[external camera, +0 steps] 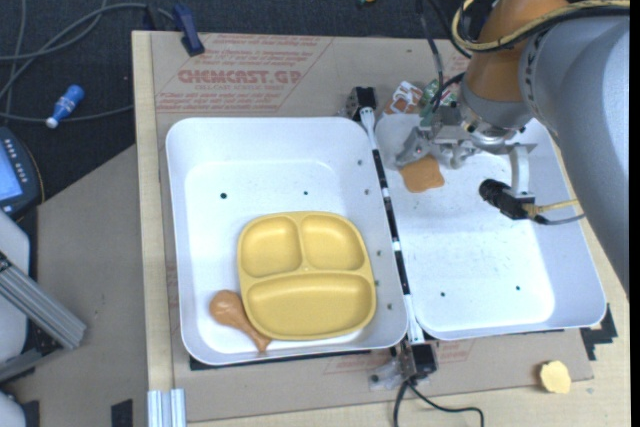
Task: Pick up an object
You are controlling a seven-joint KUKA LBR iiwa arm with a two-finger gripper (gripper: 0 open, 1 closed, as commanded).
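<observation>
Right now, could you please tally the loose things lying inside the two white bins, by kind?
Yellow divided plate: 1, in the left bin
Orange drumstick-shaped toy: 1, in the left bin beside the plate
Small orange-brown piece: 1, in the right bin, just below the end effector
Total: 3

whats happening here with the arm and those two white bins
A robot arm reaches in from the right with its gripper low in the far corner of the right bin, right at a small tan piece. Whether it grips that piece is unclear. In the left bin, a yellow divided plate lies next to an orange drumstick-shaped toy, both untouched.
</observation>
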